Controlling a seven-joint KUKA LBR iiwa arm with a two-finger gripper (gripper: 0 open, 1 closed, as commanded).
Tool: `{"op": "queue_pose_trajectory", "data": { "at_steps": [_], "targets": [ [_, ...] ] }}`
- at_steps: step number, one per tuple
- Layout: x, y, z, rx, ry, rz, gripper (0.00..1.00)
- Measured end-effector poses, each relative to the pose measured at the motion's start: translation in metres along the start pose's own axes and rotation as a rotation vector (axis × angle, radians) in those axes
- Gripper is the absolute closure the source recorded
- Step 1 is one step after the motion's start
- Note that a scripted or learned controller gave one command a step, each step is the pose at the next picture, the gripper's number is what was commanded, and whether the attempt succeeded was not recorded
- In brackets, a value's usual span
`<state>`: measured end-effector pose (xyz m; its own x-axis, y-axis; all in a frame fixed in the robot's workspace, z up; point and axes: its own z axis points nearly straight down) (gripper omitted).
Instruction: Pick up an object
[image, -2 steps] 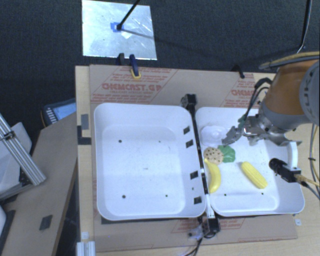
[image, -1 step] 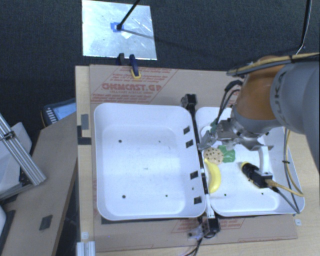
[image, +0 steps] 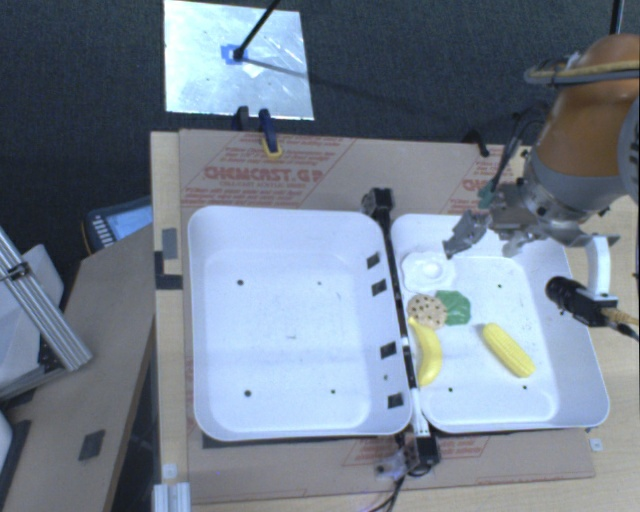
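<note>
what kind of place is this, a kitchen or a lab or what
Most likely a robotics lab bench, not a kitchen: two shallow white bins sit on a cardboard sheet, toy food such as a banana and corn cob lies in one, and a grey-and-orange arm reaches in.

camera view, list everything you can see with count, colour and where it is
banana: 1, yellow, right bin, by the divider
corn cob: 1, yellow, right bin, centre
cookie: 1, tan with dark dots, right bin, above the banana
green piece: 1, green, right bin, touching the cookie's right side
fried egg: 1, white, right bin, upper left
bins: 2, white, side by side on the bench
cardboard sheet: 1, brown with red print, under the bins
foil square: 1, silver, above the bench
arm: 1, grey and orange, from the right
gripper: 1, grey, above the fried egg
</note>
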<state>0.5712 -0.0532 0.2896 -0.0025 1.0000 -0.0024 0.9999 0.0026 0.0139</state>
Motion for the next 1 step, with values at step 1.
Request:
{"op": "queue_pose_trajectory", "data": {
  "at_steps": [1],
  "targets": [
    [0.0324,-0.083,-0.1293,-0.003,0.006,-0.005,0.0]
  ]
}}
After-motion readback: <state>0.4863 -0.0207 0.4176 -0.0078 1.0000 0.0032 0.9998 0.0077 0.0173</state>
